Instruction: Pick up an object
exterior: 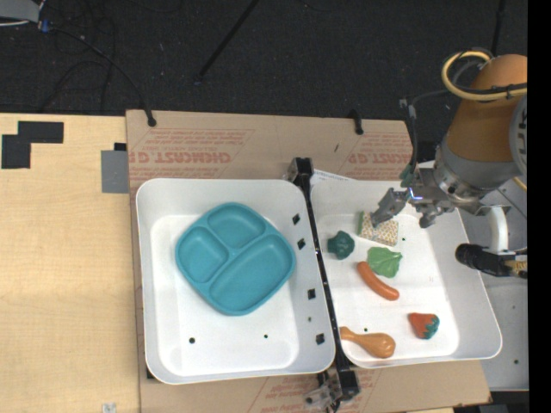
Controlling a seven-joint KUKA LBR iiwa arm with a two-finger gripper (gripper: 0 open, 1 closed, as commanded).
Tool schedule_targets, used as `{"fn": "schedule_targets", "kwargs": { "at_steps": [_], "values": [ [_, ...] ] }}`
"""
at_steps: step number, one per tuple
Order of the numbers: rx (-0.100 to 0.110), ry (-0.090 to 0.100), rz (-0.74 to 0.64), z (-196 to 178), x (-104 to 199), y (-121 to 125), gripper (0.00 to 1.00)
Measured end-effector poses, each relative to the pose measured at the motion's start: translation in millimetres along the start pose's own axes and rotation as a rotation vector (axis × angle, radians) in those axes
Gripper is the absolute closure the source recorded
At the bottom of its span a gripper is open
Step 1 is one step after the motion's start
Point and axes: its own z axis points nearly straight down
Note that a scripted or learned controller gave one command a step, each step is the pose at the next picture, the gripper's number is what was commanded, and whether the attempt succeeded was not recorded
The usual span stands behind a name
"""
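The right bin [469, 317] holds several toy foods: a beige speckled square [381, 230], a dark green lump [341, 245], a light green leafy piece [384, 261], an orange carrot-like stick [378, 281], a red strawberry [423, 324] and a tan drumstick [370, 342]. My gripper [406, 212] hangs over the bin's far part, open, with nothing between its fingers. Its left finger [387, 206] hangs just above the beige square's upper edge; the other finger [428, 218] is further right over bare bin floor.
The left bin [155, 317] holds a teal divided plate [236, 257]. A black divider [314, 265] runs between the bins. The grey and orange arm [486, 136] comes in from the right, and a black fitting [486, 261] sits by the right rim.
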Motion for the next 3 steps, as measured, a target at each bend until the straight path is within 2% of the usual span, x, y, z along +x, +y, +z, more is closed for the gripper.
{"fn": "schedule_targets", "kwargs": {
  "at_steps": [1, 2, 3],
  "values": [
    [0.006, 0.001, 0.001, 48, -8, 1, 0.0],
    [0.007, 0.002, 0.001, 111, -8, -4, 0.0],
    [0.0, -0.002, 0.0, 133, -8, -4, 0.0]
  ]
}}
